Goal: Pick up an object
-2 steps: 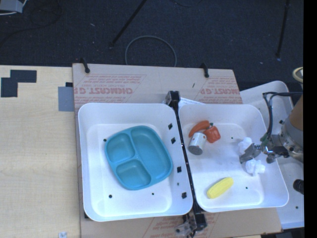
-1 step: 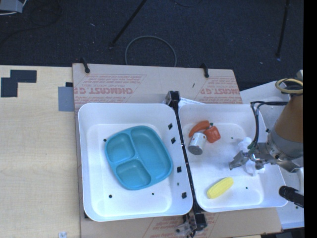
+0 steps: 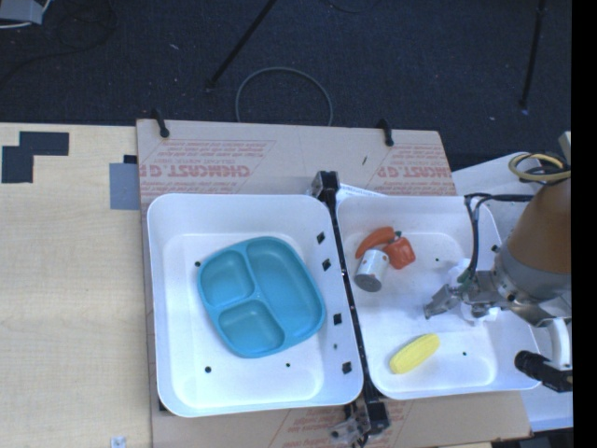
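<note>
Grey metal of the gripper [image 3: 446, 299] sits low over the right bin [image 3: 485, 376], at the right middle of the frame, and whether the pincer is spread or pressed together I cannot tell from this angle; nothing shows between its tips, and they point toward the bin floor left of the arm [image 3: 546, 241]. Below and left of it, near the bin's lower edge, lies the yellow corn cob [image 3: 414, 353], apart from the gripper. Up toward the bin's upper left corner there's an orange carrot-like piece [image 3: 375, 239], with a small red-orange block [image 3: 402, 253] right beside it and a silver can [image 3: 370, 269] on its side just beneath them, close to touching. Over in the left bin [image 3: 177, 241], a blue divided plate [image 3: 261, 295] lies tilted across the centre of the floor. Both bins rest on a brown cardboard sheet [image 3: 233, 161] with red printing, on a pale wooden bench [image 3: 65, 297] running to the left edge. Across the top of the frame, dark carpet [image 3: 392, 54] with cables looping over it
</note>
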